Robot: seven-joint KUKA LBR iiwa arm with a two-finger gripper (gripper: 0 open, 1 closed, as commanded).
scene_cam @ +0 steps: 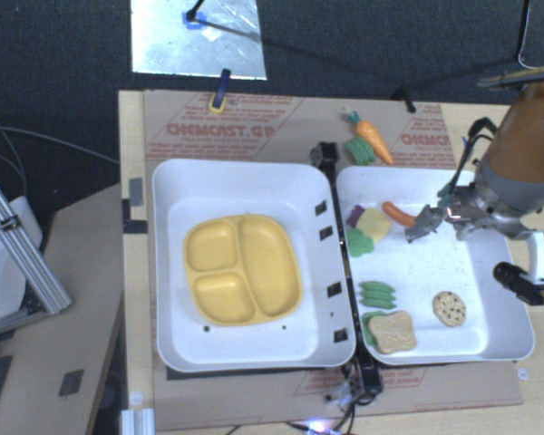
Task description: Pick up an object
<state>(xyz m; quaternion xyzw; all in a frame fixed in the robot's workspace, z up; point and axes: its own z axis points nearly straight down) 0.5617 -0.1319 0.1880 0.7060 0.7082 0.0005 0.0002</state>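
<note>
One yellow three-compartment tray (242, 268) sits in the left bin (168, 243). In the right bin (499, 333): one toast slice (393, 331) at seven o'clock, one red sausage (398, 213) at eleven, one speckled cookie (450, 308) at five. The gripper (424, 224) hangs beside the sausage; whether its grip is parted I cannot tell.

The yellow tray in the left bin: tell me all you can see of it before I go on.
The yellow tray is a rounded, glossy divided plate that looks like plastic, with three hollows: two smaller ones on the camera's left, one long one on the right. It lies flat and slightly turned on the floor of the left bin, near its middle, apart from every wall. Its hollows hold nothing, and nothing but the bin floor touches it. The pincer is over the other bin.
</note>
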